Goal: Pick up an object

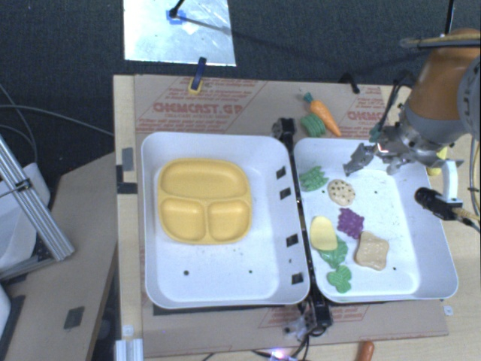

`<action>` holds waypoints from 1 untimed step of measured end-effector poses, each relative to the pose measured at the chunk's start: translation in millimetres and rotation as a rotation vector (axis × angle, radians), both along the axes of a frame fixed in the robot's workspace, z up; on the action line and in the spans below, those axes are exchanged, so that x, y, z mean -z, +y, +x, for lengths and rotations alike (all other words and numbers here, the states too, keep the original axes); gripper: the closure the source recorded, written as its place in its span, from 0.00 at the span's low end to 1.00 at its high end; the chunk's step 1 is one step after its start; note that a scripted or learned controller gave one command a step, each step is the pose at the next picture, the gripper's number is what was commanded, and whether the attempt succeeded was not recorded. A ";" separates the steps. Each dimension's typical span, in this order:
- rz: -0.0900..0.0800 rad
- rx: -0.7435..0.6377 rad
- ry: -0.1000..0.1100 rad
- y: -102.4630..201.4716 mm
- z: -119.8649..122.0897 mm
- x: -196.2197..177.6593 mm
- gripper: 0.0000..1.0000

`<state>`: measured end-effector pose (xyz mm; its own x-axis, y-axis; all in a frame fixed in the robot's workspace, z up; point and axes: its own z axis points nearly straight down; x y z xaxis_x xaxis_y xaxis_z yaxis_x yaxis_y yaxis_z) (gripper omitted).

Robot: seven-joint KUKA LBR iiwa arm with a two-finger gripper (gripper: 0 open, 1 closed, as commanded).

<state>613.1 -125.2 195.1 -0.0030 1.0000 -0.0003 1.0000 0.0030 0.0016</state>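
So the hand point(364, 156) hung over the far end of the right bin point(432, 273), up near its far rim, and honestly I couldn't tell if it was apart or together. Nothing visibly between its tips. The toy food sat nearer in that bin: a cookie point(342, 192), a purple piece point(350, 222), a yellow piece point(324, 234), a slice of toast point(371, 251) and green bits point(338, 277). The left bin point(173, 284) had a yellow divided plate point(204, 200). A toy carrot point(323, 114) lay on the table beyond the bins.
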 end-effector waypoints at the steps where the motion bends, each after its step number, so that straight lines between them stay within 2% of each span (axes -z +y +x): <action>1: 0.003 0.008 0.010 -21.4 -91.0 115.4 0.00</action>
<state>522.2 -146.6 79.7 0.0050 1.0000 0.0023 1.0000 -0.0050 -0.0085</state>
